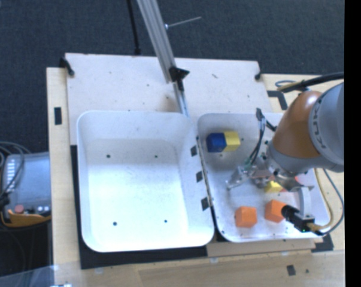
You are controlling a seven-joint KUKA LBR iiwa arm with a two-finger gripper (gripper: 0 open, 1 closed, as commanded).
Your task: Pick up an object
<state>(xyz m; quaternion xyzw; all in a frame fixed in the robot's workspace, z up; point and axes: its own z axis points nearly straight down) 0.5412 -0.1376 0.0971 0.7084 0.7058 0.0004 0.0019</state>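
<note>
The arm's metal two-finger gripper (252, 177) hovers low in the right white bin (225, 235) beside a small yellow block (273, 186); finger state cannot be told. Next it must close on something.

Dark grey carpet floor (60, 17), pale wooden bench (156, 70), slanted aluminium pole (156, 31)

— What sits under the gripper (261, 177)?
— A yellow piece (273, 186), mostly covered by the wrist.
— And the fingers?
— Too small and cluttered to tell.
— The arm (312, 130)?
— Cut off at the right edge.
</note>
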